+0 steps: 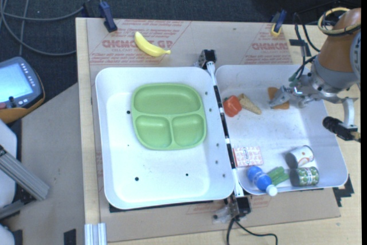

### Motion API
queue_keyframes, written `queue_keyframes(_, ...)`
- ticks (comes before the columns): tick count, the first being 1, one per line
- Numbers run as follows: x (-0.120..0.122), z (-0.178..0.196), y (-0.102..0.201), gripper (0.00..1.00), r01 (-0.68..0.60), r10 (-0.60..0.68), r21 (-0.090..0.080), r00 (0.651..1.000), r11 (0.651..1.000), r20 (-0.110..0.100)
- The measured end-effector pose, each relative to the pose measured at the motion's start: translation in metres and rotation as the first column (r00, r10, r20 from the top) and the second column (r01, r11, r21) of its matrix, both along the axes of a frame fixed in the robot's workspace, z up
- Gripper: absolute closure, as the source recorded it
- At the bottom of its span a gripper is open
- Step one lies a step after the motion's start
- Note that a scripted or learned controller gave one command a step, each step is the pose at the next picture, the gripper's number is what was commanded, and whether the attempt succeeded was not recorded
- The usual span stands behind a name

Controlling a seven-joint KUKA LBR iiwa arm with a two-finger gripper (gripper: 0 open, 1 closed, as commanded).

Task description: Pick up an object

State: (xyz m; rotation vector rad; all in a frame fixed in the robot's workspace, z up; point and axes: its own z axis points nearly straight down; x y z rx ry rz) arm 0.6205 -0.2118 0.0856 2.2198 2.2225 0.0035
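Orange-brown object (280, 101) lay at far side of right bin (338, 153), claw (292, 93) low just beside it, maybe touching.

Camera view: claw state could not be told. Risk judged: claw nudging object away, or slipping off small irregular shape. Object's identity unclear; contact point hidden under wrist. Arm cut off at right edge.

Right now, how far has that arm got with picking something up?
Nothing looks lifted yet. The end effector is low in the right bin, right at a small brown item by the far wall; whether it has a grip is unclear. The tomato, cone, packet, bottle and can lie on the bin floor. Gripping and lifting remain.
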Motion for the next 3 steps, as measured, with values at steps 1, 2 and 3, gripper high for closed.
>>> queue_keyframes(1,0.047,0.0,0.058,0.0,-0.001,0.001,-0.001,1.0,1.0,0.001)
queue_keyframes(2,0.015,0.017,0.04,0.0,0.001,-0.001,-0.002,1.0,1.0,-0.003)
queue_keyframes(3,0.02,0.03,-0.006,0.0,0.001,-0.001,-0.004,1.0,1.0,0.001)
